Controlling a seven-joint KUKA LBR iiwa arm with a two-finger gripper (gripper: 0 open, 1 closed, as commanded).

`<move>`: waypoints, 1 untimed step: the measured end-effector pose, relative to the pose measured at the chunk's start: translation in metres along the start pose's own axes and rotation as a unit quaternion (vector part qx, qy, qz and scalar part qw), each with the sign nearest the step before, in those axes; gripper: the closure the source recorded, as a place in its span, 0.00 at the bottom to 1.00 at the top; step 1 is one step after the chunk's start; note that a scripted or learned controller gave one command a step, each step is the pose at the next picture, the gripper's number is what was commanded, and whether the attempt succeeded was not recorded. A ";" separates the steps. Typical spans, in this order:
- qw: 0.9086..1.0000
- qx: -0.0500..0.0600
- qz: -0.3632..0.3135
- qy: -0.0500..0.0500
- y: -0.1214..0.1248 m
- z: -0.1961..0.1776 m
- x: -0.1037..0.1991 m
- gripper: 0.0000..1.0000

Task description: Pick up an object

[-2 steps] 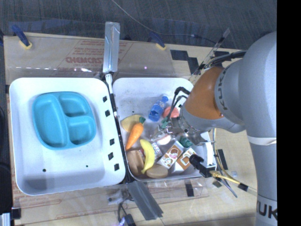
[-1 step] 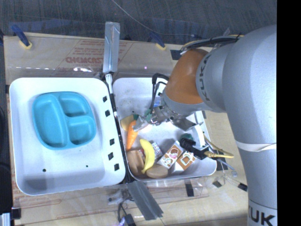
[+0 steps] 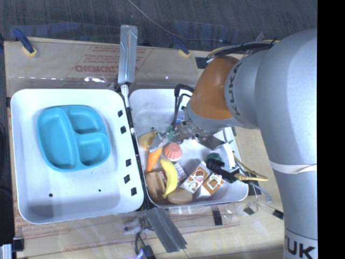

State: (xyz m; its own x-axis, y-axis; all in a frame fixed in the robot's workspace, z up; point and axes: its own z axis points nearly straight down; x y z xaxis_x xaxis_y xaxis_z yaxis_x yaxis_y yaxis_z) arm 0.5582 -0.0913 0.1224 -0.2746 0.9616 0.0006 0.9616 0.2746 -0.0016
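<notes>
Two white bins (image 3: 21, 161) sit on the worktop; the gripper (image 3: 173, 135) hangs over the right bin's toys near the carrot (image 3: 153, 158), its grip impossible to tell.

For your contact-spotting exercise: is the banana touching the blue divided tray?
Apart. The camera view shows the banana in the right bin and the blue divided tray in the left bin, with both bin walls between.
</notes>
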 end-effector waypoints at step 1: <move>0.989 -0.004 -0.150 0.000 -0.074 0.028 0.007 0.00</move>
State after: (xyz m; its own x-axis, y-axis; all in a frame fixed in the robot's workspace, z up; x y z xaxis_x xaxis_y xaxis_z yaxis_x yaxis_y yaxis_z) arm 0.4850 -0.1049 0.0949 -0.5473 0.8369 -0.0009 0.8369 0.5473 0.0066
